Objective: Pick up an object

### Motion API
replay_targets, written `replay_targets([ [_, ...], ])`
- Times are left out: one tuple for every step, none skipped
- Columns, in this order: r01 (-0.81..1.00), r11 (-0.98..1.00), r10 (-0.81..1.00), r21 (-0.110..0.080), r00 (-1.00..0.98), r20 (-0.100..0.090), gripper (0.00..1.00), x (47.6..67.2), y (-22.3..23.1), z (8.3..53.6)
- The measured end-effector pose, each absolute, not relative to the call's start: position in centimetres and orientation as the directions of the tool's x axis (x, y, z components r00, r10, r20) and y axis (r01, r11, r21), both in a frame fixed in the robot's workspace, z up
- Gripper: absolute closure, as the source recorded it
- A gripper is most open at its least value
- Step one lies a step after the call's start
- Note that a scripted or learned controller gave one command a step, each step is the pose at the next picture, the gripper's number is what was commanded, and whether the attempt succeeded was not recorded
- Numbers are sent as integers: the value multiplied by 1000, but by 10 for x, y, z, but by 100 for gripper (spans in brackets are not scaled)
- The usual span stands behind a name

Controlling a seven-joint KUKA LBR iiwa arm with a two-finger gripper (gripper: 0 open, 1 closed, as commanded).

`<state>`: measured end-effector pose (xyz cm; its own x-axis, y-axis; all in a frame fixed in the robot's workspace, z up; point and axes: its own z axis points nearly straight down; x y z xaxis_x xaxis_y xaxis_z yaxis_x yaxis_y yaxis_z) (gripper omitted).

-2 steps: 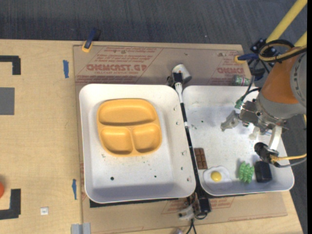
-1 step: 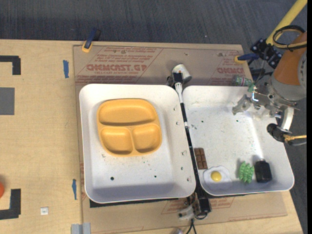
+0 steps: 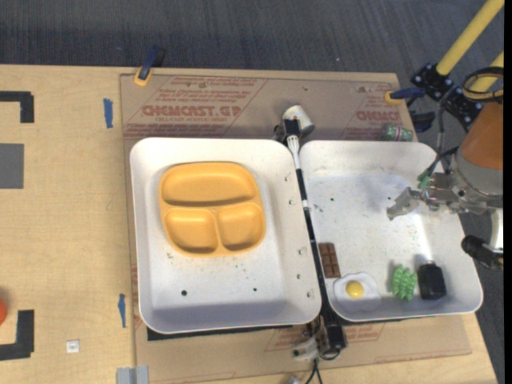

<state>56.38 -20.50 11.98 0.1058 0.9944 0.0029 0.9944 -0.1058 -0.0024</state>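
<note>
In the right bin (image 3: pixel 360 166), four small objects lie along the front wall. A brown chocolate bar (image 3: pixel 329 258) rests against the left wall. To its right are a toy fried egg (image 3: pixel 354 287), a green leafy toy (image 3: pixel 403 282) and a black block (image 3: pixel 432 281). My gripper (image 3: pixel 406 201) hangs over the right half of this bin, reaching in from the right. It is above and behind the green toy and the black block, apart from both. Nothing shows in its grasp.
The left bin (image 3: pixel 152 238) holds a yellow divided plate (image 3: pixel 212 206). A black and white divider clip (image 3: pixel 296 122) sits where the bins meet at the back. Cables and a yellow pole (image 3: pixel 472 30) stand at the back right. Cardboard lies under both bins.
</note>
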Motion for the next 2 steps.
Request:
replay_targets([
  [989, -147, 989, 35, 147, -9, 0, 498, -193, 96],
  [997, -80, 997, 3, 80, 0, 0, 582, -161, 85],
])
